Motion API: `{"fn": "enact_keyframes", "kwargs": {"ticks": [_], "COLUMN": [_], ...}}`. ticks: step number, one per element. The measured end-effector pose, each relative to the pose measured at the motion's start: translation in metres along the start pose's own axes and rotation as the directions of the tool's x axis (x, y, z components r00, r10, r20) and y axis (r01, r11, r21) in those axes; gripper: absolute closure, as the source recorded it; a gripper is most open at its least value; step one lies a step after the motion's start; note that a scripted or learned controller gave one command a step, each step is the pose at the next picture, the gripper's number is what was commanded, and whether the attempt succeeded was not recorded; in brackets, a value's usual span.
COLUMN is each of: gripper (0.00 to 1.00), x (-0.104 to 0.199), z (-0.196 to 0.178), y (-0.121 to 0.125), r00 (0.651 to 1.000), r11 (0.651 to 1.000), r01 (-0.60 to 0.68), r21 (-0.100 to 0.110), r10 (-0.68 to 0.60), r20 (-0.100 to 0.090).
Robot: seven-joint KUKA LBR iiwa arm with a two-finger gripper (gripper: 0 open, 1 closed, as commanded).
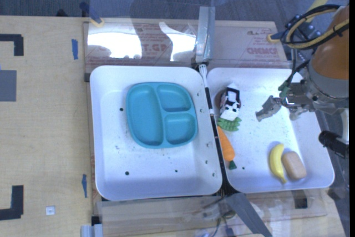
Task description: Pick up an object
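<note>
While the arm reaches in, its fingers hover over the right bin.

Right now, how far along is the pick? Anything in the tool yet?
Nothing looks picked. The tool hovers over the right bin with nothing visible between its fingers. The banana, tan bread roll, carrot and cow toy lie in that bin; the blue divided plate sits in the left bin. Left: choose an item, descend, grasp and lift.
</note>
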State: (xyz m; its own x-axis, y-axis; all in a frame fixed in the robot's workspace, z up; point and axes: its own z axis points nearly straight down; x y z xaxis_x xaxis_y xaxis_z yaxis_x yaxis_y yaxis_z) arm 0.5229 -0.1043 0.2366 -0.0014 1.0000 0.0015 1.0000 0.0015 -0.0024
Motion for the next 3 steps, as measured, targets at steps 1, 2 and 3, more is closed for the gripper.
{"fn": "enact_keyframes", "kwargs": {"ticks": [1,2,3], "gripper": [0.0,0.0,0.0], "x": [0.052,0.048,0.008], "z": [0.05,0.052,0.141], "y": [0.064,0.097,0.122], "r00": [0.982,0.997,0.997], "r11": [0.982,0.997,0.997], "r01": [-0.186,0.079,0.072], "r21": [-0.001,-0.005,-0.014], "r10": [0.186,-0.079,-0.072], "r20": [0.001,0.003,0.006]}}
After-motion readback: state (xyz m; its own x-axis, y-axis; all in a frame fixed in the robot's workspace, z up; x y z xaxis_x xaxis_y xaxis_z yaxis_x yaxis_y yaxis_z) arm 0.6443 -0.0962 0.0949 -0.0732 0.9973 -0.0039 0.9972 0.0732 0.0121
